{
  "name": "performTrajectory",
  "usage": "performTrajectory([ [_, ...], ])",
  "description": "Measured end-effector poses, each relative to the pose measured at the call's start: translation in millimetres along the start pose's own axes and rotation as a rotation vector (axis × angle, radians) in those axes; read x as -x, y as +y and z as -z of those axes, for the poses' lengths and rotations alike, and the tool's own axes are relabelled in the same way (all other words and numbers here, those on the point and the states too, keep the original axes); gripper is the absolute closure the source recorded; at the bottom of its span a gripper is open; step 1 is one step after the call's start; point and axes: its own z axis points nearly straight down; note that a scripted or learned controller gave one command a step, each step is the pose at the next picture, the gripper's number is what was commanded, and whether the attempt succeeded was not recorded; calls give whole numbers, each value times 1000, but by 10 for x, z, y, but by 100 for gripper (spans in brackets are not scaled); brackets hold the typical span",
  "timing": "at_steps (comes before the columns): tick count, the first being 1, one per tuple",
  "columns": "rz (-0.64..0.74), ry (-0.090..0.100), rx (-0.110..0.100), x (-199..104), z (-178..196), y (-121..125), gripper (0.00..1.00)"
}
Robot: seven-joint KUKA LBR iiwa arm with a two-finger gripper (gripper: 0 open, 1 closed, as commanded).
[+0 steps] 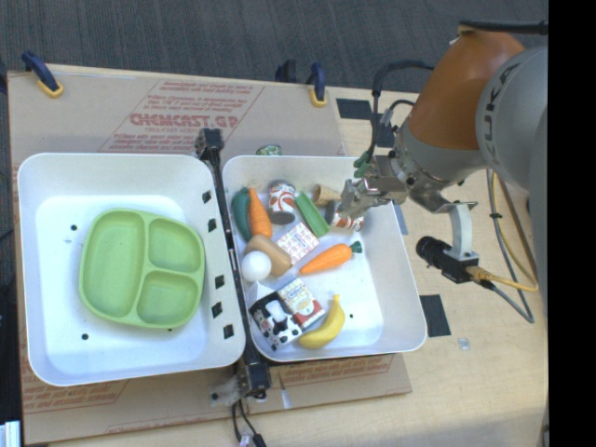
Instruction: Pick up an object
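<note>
Banana (325, 327) lies near edge of right bin (402, 287), w/ 2 carrots (326, 259) further back. Gripper (352, 201) hangs over bin's far right; can't tell jaw state. Green plate (142, 268) in left bin (47, 343).

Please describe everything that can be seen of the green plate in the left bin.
The green plate is light green, looks like smooth plastic, and has rounded corners. Raised ridges divide it into three compartments: one large on the left, two smaller on the right. All three hold nothing. It lies flat and upright on the floor of the left bin, slightly turned, towards the bin's front. Nothing else touches it.
</note>
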Motion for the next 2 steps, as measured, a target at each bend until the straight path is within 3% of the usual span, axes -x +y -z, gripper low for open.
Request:
performTrajectory([
  [1,1,0,0,166,39,282,100],
  [2,-1,-1,-4,364,-240,317,100],
])
